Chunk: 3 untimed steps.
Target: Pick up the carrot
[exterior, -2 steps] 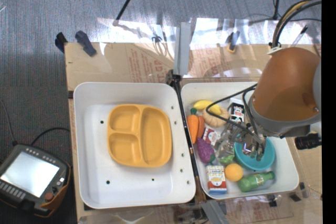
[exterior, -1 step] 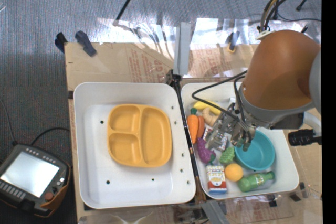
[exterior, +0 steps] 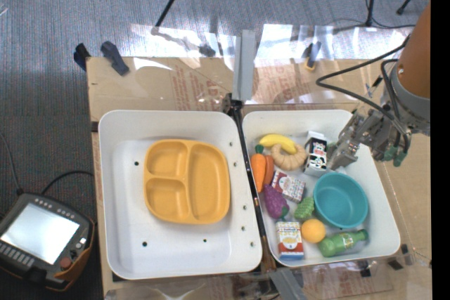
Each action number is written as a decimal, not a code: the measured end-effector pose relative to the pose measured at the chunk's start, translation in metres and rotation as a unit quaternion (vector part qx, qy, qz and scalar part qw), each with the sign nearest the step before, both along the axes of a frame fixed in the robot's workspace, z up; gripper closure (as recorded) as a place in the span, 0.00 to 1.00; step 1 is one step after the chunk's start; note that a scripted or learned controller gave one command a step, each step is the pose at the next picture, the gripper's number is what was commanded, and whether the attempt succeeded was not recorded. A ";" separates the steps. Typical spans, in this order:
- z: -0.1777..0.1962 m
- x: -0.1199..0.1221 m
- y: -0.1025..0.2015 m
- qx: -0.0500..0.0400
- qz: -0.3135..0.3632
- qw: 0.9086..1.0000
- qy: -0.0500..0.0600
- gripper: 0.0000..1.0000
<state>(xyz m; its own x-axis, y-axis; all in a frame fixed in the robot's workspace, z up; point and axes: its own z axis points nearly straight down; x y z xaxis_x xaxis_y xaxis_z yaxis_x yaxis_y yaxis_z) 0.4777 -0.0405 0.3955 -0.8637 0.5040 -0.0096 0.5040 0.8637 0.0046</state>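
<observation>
Carrot [exterior: 259, 171]: right bin [exterior: 389, 221], upper-left part, by the bin's left wall, beside a banana [exterior: 277, 142].
Gripper [exterior: 346, 151]: right of frame, over the bin's upper right; fingers spread, grasping nothing.
Left bin [exterior: 112, 186]: yellow divided plate [exterior: 187, 180].

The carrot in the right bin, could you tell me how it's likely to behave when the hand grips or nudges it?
The carrot looks like a smooth moulded toy, so probably stiff, light and a little slippery. Its rounded, tapered shape suggests it may roll or pivot if pushed. It lies close against the bin wall and the banana, so a grasp could jostle them.
</observation>
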 end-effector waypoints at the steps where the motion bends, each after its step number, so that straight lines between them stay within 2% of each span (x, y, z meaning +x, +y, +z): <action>1: -0.004 0.000 0.002 0.000 0.002 1.000 0.005 0.00; 2: -0.162 -0.004 0.009 0.001 0.031 0.999 0.014 0.00; 3: -0.265 -0.005 -0.050 0.001 -0.085 0.996 0.012 0.00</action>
<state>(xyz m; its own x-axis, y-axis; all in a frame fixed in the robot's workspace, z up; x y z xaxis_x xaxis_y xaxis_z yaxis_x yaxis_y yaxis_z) 0.4726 -0.0908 0.1309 -0.7659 0.6429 0.0106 0.6428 0.7660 -0.0066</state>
